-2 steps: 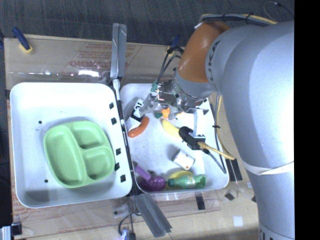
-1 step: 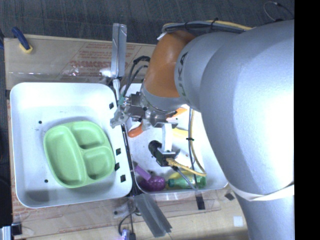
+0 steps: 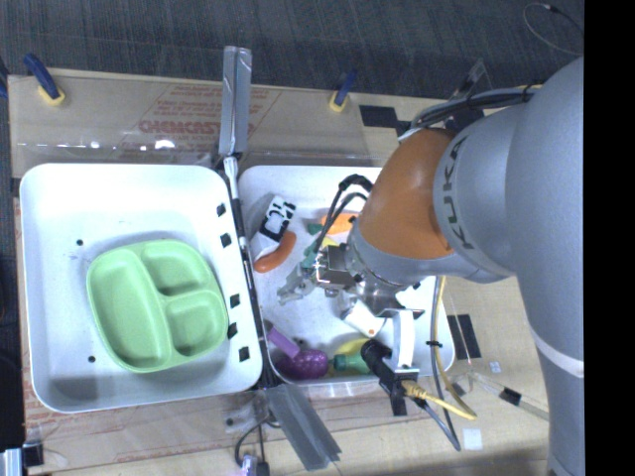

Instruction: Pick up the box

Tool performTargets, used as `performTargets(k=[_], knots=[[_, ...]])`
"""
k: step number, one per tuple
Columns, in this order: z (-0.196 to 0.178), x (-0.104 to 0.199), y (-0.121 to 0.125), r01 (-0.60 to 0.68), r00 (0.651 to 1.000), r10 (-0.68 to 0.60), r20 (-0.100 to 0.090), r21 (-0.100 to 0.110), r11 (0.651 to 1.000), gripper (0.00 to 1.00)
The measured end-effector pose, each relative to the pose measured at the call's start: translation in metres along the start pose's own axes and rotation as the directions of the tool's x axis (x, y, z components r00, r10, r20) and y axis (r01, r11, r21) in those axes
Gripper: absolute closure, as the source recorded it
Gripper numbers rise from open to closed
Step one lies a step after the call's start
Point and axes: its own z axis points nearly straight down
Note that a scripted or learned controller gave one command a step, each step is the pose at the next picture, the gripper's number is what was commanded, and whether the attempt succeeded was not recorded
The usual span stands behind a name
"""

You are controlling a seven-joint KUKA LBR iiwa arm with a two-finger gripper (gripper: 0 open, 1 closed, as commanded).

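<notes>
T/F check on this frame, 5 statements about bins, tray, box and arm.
1. The green divided plastic tray lies in the left white bin. True.
2. The small black-and-white box lies on the tray. False: it lies in the right white bin, near its upper left corner.
3. The gripper is over the right bin. True.
4. An orange sausage-shaped toy lies beside the box. True.
5. The purple grape cluster is in the left bin. False: the right bin, at its near edge.

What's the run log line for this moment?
arm: over right bin | end effector: low inside bin | box: lying at far-left corner, not grasped | left bin: green tray
</notes>
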Motion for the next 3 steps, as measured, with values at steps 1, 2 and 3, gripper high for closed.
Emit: performTargets(k=[1,2,3], knots=[[0.086,-0.051,0.007,0.12,0.993,-0.12,-0.001,0.0,0.993,0.0],[0.1,-0.056,0.073,0.107,0.994,-0.107,-0.001,-0.001,0.994,0.0],[0.1,-0.045,0.017,0.1,0.995,-0.1,-0.001,-0.001,0.995,0.0]])
